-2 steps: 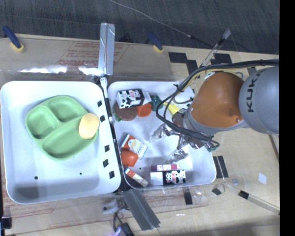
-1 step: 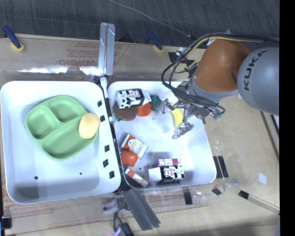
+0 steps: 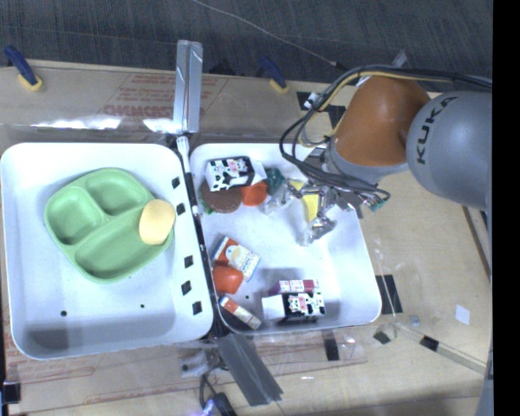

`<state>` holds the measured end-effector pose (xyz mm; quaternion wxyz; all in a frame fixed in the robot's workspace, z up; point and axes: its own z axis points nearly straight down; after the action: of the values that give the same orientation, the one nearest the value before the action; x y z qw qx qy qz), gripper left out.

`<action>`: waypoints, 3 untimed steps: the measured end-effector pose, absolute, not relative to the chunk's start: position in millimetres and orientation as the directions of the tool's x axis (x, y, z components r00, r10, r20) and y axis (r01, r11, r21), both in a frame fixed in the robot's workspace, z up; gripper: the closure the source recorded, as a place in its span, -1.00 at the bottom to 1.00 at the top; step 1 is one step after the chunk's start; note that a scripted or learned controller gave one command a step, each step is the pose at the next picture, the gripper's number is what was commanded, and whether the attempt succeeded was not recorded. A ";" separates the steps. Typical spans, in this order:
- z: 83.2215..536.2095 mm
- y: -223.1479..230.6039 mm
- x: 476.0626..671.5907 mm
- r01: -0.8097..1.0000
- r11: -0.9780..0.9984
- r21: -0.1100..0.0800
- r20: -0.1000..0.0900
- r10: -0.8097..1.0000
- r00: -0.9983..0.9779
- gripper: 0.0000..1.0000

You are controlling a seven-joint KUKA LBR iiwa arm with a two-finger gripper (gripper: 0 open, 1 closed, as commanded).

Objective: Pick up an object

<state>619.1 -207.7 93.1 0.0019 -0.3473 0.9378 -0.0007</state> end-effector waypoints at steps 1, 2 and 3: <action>92.6 -207.3 611.5 -0.649 0.761 0.000 -0.001 -0.649 -0.761 -1.00; 92.7 -207.7 607.2 -0.755 0.656 0.003 0.001 -0.755 -0.656 -1.00; 104.0 -206.2 608.7 -0.758 0.652 0.001 -0.001 -0.758 -0.652 1.00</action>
<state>608.7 -206.2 104.0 0.0002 -0.4169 0.9090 0.0007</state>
